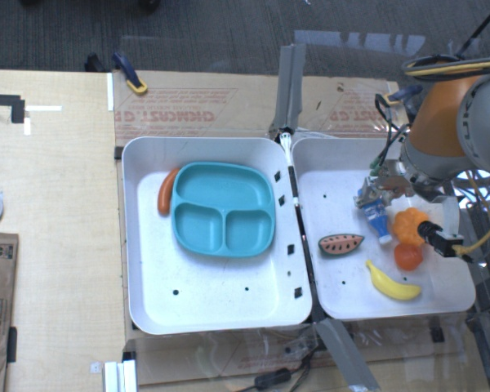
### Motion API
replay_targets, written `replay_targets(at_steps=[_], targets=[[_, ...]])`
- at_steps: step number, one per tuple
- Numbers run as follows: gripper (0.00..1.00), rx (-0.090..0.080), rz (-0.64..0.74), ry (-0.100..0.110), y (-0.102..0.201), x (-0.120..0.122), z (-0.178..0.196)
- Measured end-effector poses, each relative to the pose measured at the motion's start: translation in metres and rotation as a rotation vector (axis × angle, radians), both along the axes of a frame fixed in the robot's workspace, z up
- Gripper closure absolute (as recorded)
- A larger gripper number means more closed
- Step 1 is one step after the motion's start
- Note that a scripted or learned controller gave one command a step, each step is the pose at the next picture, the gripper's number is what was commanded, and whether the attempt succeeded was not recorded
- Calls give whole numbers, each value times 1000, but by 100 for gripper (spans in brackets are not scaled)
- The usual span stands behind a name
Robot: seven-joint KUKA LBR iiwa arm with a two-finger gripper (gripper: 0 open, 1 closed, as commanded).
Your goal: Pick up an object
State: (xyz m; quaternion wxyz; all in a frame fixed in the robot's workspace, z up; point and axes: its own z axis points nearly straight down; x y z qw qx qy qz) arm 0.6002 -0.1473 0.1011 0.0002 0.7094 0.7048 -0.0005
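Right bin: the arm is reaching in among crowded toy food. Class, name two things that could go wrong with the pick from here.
1. The pincer sits by a blue tube that touches the orange fruit and red tomato; closing might nudge or catch the wrong one.
2. The banana and watermelon slice lie close by, so a pushed item could knock them.
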Motion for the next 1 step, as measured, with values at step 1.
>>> replay_targets(at_steps=[1], targets=[[100,0,8,0,58,16,91]])
